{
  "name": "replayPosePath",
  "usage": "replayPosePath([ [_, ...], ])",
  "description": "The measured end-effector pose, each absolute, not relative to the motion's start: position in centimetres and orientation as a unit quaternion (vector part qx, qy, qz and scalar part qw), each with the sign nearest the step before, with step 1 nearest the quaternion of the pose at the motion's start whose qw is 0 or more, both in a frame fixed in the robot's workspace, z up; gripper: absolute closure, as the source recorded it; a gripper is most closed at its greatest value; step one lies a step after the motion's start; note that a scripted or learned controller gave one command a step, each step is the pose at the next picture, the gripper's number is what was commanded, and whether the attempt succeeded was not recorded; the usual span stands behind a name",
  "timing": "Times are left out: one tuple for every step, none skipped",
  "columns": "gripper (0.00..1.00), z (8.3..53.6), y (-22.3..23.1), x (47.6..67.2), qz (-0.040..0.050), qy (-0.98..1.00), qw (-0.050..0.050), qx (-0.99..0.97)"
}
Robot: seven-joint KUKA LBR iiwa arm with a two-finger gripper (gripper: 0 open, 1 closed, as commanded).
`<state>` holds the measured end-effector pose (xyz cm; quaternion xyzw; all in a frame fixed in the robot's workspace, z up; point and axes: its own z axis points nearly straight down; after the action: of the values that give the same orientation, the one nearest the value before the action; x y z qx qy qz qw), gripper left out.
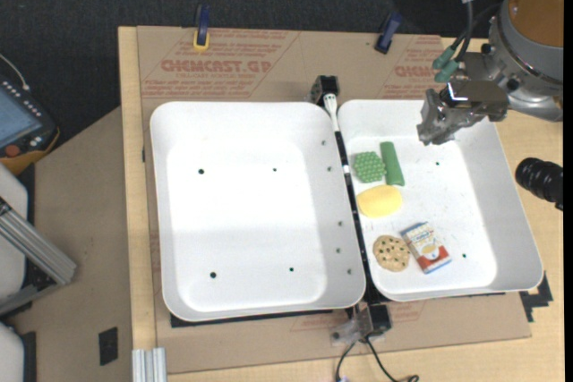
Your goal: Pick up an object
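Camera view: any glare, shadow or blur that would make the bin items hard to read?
Camera view: even light, sharp focus; the left bin is brighter in its lower half, without washout; the cookie, yellow piece and carton read clearly; the end effector looks dark, so fine detail is lost there.

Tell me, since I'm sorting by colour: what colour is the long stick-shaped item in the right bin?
Green. The stick shows plainly in the camera view, beside the bumpy green piece.

Right bin (501, 219) holds all items: block (390, 163) beside studded piece (368, 165) at rear-left, lemon (380, 200) just in front, cookie (391, 252) w/ carton (425, 246) nearest; gripper (436, 128) above rear.
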<state>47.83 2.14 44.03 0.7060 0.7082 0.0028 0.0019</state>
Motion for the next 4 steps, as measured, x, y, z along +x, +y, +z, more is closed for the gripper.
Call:
replayPosePath([
  [1.00, 46.9, 1.9, 48.0, 0.0024, 0.707, 0.002, 0.707],
  [1.00, 41.7, 1.4, 51.1, -0.0025, 0.706, -0.002, 0.708],
  [1.00, 49.1, 5.8, 47.8, 0.0042, 0.709, 0.002, 0.705],
  [1.00, 49.7, 5.6, 48.0, 0.0017, 0.707, 0.002, 0.707],
])
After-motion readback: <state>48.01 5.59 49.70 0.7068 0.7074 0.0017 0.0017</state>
